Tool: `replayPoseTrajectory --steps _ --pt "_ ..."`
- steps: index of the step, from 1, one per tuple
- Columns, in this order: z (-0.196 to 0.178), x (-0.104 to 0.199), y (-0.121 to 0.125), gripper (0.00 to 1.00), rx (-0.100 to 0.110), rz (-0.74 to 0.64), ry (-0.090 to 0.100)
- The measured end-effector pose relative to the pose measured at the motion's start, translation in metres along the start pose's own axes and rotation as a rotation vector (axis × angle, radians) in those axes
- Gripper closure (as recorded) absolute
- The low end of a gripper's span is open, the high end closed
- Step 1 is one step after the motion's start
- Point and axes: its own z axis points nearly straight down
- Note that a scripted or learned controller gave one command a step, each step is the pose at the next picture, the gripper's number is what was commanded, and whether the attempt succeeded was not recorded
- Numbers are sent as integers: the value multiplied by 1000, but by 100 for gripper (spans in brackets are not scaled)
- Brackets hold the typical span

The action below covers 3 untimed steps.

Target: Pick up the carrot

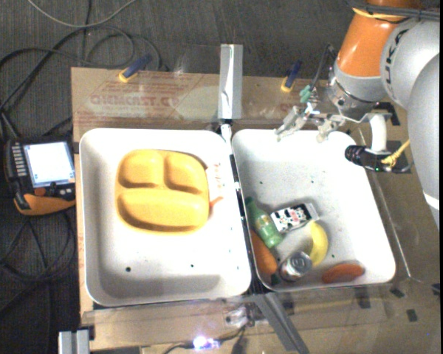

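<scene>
Right now the gripper hovers over the back rim of the right bin, fingers apart with nothing between them. Carrot lies at the opposite end, along the near-left edge of that bin, just inside the wall that meets the left bin. So the target is toward the camera and slightly left of the fingers, well apart from them, about the full depth of the bin. Its long axis looks to run roughly front-to-back with a slight slant, thick end nearer the front; part of it is hidden under the clutter, so I can't call the exact length. It's crowded: green bottle touches or overlaps its far end, small can sits just beside it on the right, banana and a black-and-white packet are close behind that. An orange-red oblong item sits near the front-right; it's similar in colour, so risk of mis-targeting. My read: approach not started, arm needs to travel forward and down, and the fingers should close across the carrot's short axis, i.e. left-right. Left finger has little room against the bin wall, right finger has the can in the way. Yellow divided tray in the left bin is irrelevant.
</scene>
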Motion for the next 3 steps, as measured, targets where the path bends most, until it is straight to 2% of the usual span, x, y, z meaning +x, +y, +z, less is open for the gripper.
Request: replayPoseTrajectory --steps 1,2,3 --pt "122 6 0 0 14 507 -4" --pt "113 6 0 100 10 506 -10" --pt "31 51 -29 100 1 315 -3"
